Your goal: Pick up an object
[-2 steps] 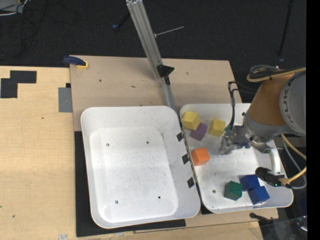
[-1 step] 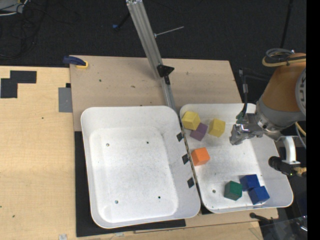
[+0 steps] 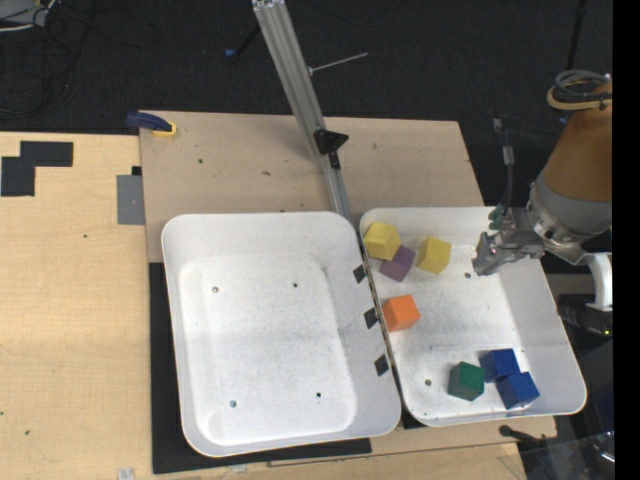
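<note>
On the left of the pale wooden bench [image 3: 60, 298] lies the left shallow white plastic bin [image 3: 190, 258], its floor speckled and dotted with a few dark screw heads. Behind it, a ribbed aluminium rail [image 3: 295, 78] slants up from the seam between the bins toward the dark floor beyond. The right shallow white plastic bin [image 3: 560, 368] sits just beside the first, their rims joined by small black clips.

In the right bin, near its far left corner, a yellow cube [image 3: 381, 240] touches a purple cube [image 3: 400, 263], which lies just in front of it and to its right. A second yellow block [image 3: 434, 255] rests near them, slightly apart. Toward the bin's left edge, in front of the purple cube, sits an orange cube [image 3: 402, 312]. At the near side, a dark green cube [image 3: 466, 381] stands just beside a pair of blue blocks [image 3: 508, 376], which touch one another.

At the right bin's far right side, the grey metal hand [image 3: 486, 255] hangs over the white floor, right of the second yellow block and apart from it. Nothing shows between its fingers; whether they stand wide or narrow I cannot tell.
</note>
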Controlling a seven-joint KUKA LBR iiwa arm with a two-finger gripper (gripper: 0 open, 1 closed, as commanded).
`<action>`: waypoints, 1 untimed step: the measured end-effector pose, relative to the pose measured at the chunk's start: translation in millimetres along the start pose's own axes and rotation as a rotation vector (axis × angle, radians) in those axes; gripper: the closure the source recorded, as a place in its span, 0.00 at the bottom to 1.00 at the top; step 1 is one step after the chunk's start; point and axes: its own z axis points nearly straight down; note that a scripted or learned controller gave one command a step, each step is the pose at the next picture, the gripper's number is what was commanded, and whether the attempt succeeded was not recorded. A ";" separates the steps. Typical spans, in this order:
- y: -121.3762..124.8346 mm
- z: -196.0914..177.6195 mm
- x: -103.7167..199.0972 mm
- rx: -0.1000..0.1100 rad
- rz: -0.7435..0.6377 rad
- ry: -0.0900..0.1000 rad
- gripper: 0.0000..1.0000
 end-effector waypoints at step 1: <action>14.6 -11.6 48.7 0.003 -0.005 0.002 1.00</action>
